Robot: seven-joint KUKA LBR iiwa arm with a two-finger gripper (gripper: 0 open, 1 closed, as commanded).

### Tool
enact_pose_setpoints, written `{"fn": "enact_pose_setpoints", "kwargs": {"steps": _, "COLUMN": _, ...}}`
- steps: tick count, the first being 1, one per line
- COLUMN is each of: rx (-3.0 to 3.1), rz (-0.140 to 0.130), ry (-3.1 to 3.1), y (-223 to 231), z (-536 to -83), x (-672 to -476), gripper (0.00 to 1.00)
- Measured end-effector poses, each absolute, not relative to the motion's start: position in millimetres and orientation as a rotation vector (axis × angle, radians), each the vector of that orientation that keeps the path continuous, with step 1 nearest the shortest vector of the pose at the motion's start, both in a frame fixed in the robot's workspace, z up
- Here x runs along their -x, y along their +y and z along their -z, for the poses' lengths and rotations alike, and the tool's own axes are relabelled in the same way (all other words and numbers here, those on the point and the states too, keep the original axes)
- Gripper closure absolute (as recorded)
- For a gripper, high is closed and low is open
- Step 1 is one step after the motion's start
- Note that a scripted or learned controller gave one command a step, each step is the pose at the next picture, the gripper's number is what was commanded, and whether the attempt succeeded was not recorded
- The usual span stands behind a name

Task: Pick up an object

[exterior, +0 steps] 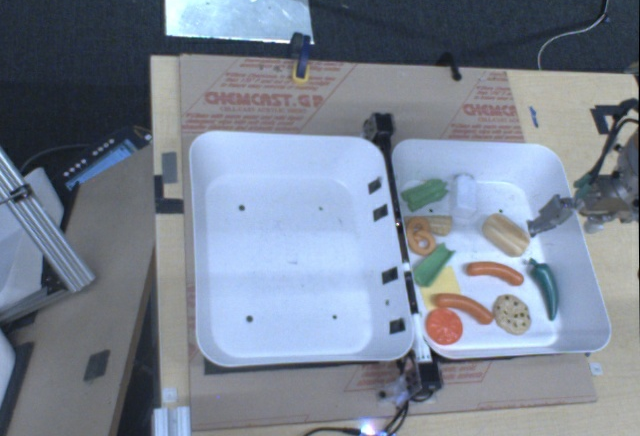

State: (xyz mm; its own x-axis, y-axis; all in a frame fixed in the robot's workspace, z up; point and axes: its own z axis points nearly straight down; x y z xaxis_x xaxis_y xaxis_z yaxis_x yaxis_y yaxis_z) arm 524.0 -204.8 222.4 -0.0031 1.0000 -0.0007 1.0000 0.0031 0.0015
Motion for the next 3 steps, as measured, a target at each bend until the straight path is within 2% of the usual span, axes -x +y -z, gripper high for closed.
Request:
{"fn": "enact_pose_setpoints", "kwargs": {"steps": 1, "rx": -2.214, "rz": 0.001, "ry": 2.244, "y": -101.0, "z": -88.7, "x": -540.8, "gripper": 0.00}}
{"fn": "enact_pose_setpoints", "kwargs": {"steps": 2, "rx": -2.211, "rz": -0.004, "ry": 2.225, "y": -87.3, "z": -84.8, "x": -587.8, "gripper": 0.00}}
{"fn": "enact_pose_setpoints", "kwargs": {"steps": 3, "rx": -2.214, "rz": -0.004, "ry": 2.225, "y": -88.2, "z": -95.6, "x": -586.9, "gripper": 1.00}}
